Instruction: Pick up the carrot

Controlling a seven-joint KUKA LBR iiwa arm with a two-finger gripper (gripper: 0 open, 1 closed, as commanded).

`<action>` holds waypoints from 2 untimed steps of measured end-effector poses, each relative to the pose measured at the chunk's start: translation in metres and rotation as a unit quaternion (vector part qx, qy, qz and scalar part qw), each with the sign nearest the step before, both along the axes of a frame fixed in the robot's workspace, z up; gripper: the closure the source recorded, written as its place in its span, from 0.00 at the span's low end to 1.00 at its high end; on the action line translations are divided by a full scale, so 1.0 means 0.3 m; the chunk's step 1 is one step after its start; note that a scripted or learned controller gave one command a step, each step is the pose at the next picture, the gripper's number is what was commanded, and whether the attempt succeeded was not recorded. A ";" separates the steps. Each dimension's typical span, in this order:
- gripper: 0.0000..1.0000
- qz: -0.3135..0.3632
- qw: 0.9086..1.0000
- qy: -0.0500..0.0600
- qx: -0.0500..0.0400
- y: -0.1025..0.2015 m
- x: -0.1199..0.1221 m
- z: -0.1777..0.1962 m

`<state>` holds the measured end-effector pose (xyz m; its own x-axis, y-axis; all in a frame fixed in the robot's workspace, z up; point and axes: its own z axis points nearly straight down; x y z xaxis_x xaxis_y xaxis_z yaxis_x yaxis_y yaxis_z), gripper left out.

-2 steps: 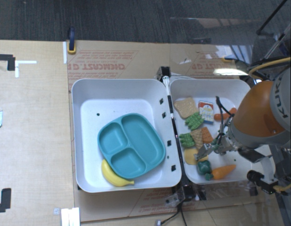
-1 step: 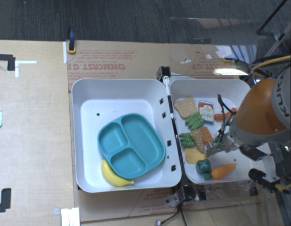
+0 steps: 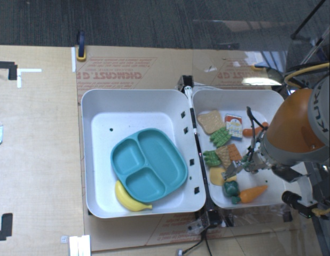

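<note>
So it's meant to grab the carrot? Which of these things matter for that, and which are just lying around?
For the job:
carrot, near the front of the right bin
gripper, hanging just above and left of the carrot

Just lying about:
blue plate and banana in the left bin
bread slice, crackers, green leafy pieces, small carton

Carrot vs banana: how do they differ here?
The carrot is orange with a green top; the banana is plain yellow. The carrot lies in the right bin among other toy foods; the banana lies in the left bin against the teal plate. The carrot looks straight and shorter, the banana curved. Both lie flat near their bins' front walls.
</note>
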<state>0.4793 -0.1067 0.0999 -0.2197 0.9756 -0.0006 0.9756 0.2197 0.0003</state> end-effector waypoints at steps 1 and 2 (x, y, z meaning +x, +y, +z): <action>0.00 -0.112 0.994 0.002 0.000 0.017 -0.008 -0.032; 1.00 -0.113 0.994 0.002 0.000 0.014 -0.005 -0.004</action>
